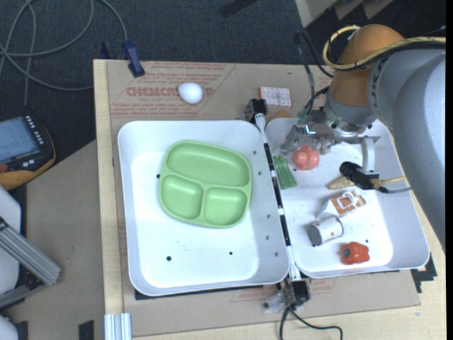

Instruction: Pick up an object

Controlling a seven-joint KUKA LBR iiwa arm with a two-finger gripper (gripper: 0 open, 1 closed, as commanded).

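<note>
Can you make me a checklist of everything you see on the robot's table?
Surface: tan bench bearing a left bin and a right bin, both white.
Job's things: right bin holds pink ball, green piece, orange-white box, white cup, red pepper.
Clutter: green plate in left bin; white egg on bench.
Grippers: gripper beside the pink ball; hold can't be judged.
Cables: grey loops on floor, upper left.
Surroundings: handheld screen, far left.

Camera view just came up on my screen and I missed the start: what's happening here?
The arm's gripper hangs low in the right bin, over a pinkish ball; nothing is visibly held. A red toy and a white cylinder lie nearer the front. The left bin holds a green divided plate.
</note>
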